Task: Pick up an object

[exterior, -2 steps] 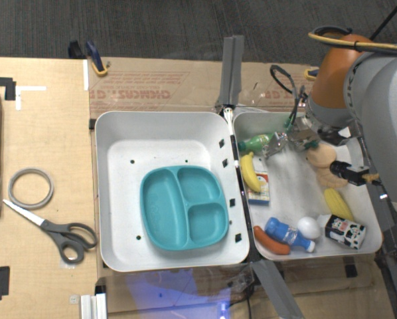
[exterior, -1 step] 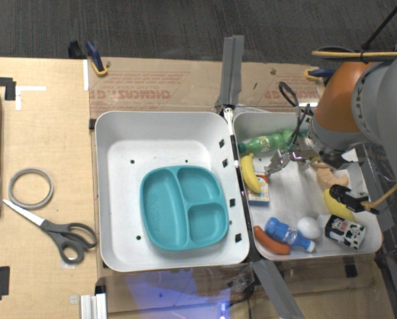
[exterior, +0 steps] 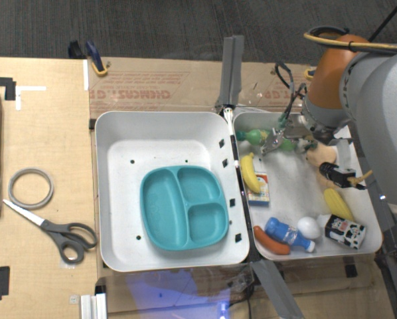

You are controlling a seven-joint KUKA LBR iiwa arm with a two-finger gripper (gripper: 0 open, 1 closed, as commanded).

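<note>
Since the tool sits low at the top of the right bin, just beside a green toy, I take that as my likely target. It looks small, light and smooth, so I would pinch it across its middle. I cannot tell how the tool is set. The right bin also holds a banana, a blue bottle, a white ball and a corn cob. The left bin holds a teal divided plate.
</note>
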